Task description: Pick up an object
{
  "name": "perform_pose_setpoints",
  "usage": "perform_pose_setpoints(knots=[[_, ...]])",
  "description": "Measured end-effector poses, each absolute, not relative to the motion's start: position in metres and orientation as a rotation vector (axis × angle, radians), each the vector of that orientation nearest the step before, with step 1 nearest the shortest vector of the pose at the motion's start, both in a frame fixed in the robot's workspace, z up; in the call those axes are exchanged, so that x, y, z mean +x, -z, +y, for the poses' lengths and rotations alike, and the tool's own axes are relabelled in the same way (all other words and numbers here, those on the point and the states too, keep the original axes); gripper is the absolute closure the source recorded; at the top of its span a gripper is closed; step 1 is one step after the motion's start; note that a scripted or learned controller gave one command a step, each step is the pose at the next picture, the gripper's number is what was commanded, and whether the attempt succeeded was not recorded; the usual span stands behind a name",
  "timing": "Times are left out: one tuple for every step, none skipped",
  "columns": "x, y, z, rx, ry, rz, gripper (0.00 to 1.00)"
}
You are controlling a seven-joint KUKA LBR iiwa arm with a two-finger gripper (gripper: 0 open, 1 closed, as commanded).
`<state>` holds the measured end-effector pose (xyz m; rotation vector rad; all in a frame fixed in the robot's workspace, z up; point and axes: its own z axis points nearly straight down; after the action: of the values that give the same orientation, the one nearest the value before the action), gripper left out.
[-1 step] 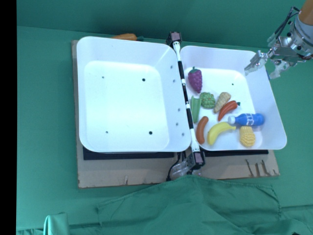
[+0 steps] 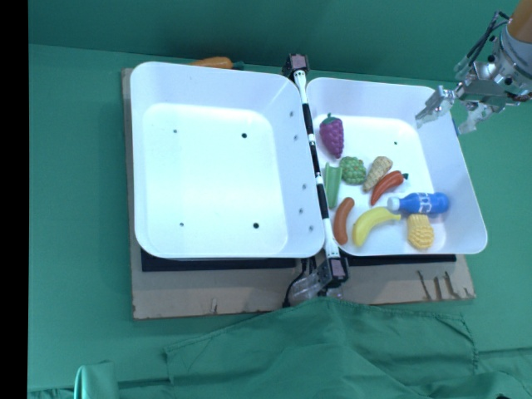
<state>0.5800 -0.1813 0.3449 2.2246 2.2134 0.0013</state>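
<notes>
Here's the arm at the two o'clock corner of the view, and its gripper (image 2: 450, 113) hangs above the far right rim of the right bin (image 2: 465, 191), fingers spread apart, nothing between them.

All the pickable toys sit in that right bin. A purple grape bunch (image 2: 332, 135) lies toward eleven o'clock of the bin floor, close to the divider. Below it, a green pepper (image 2: 332, 184) stands just beside a light green grape cluster (image 2: 353, 170). To the right of that, a tan corn cob (image 2: 378, 172) tilts upward, with a red chili (image 2: 386, 186) right next to it. Down at six o'clock, a sausage (image 2: 342, 220) lies beside a yellow banana (image 2: 373, 224). The blue and white bottle (image 2: 419, 204) lies on its side toward four o'clock, touching the banana's tip, and a yellow corn piece (image 2: 421, 232) sits just below it.

The left bin (image 2: 145, 86) shows its bare white floor with small dark dots. An orange object (image 2: 214, 61) peeks out behind its far rim at twelve o'clock. Green cloth (image 2: 332, 347) covers the bench in front.
</notes>
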Motion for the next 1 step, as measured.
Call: perform_pose_setpoints(knots=[[0.5880, -0.2901, -0.1872, 2.226, 0.003, 2.216, 0.00]])
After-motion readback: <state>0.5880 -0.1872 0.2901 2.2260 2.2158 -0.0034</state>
